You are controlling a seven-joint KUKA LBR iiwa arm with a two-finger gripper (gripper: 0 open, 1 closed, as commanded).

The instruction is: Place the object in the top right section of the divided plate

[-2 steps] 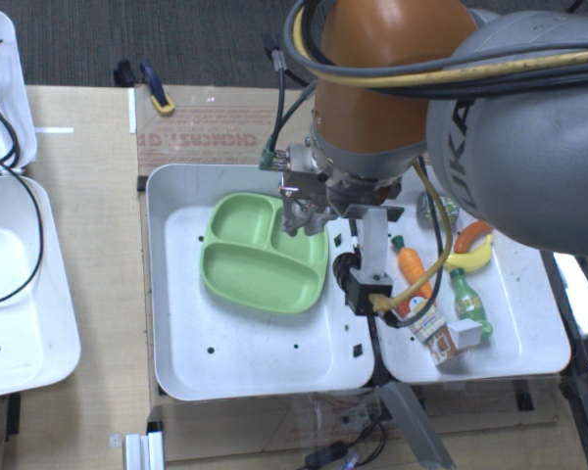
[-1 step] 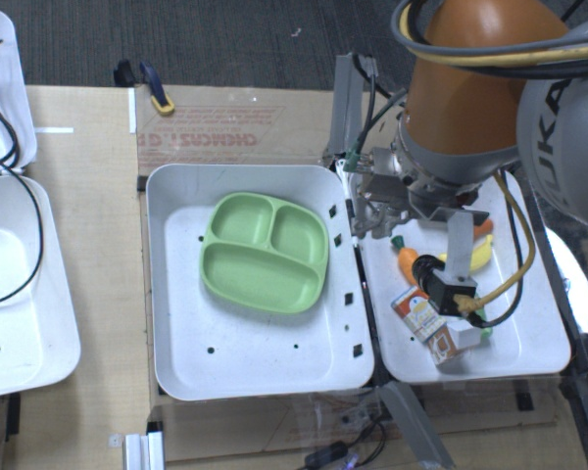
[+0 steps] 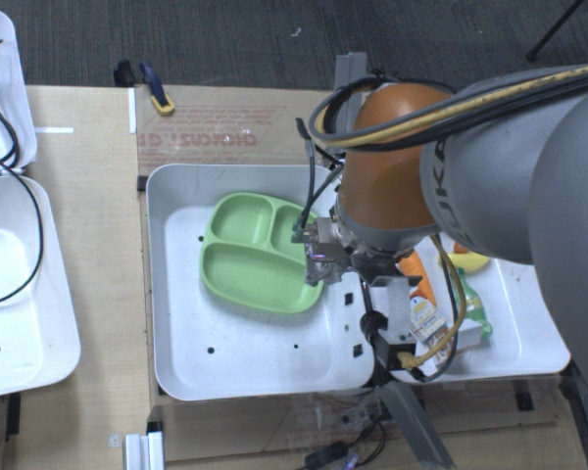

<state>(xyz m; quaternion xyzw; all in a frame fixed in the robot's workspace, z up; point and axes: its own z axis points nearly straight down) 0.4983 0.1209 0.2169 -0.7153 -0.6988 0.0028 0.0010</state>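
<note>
A light green divided plate lies in the left white bin, with one large section toward the front and two smaller ones at the back. Its top right section has nothing visible in it, though the arm partly covers it. My gripper hangs under the orange wrist band, right over the plate's right rim. The wrist hides what is beneath it, and I see no object in the gripper.
To the right, under the arm, the second bin holds an orange item, a yellow item, a printed packet and something green. A white tub with black cable stands far left. A blue clamp lies at the back.
</note>
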